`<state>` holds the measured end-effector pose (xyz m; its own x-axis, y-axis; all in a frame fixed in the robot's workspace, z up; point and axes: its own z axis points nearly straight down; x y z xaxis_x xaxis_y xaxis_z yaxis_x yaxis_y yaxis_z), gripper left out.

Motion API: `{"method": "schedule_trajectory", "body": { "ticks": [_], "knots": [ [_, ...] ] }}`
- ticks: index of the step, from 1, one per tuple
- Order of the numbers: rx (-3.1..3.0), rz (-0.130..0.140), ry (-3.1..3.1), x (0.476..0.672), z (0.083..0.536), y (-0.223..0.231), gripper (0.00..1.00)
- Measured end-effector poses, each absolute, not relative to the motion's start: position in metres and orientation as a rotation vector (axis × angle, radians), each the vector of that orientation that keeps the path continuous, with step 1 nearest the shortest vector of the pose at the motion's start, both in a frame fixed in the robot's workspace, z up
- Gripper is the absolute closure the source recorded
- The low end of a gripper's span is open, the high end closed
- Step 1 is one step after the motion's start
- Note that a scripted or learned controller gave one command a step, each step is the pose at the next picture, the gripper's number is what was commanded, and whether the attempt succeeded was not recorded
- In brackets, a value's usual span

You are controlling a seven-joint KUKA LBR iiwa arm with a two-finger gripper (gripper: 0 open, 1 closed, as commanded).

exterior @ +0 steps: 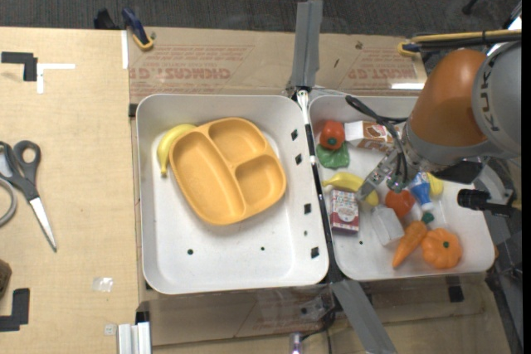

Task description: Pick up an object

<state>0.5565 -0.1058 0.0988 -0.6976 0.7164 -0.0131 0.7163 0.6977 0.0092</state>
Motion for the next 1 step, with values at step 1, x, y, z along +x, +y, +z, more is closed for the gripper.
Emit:
{"method": "schedule_trajectory", "body": {
  "ticks": [1],
  "knots": [
    [1.309,-0.002,2.855,0.5837,0.1915,-0.0313,1.00]
  ]
}}
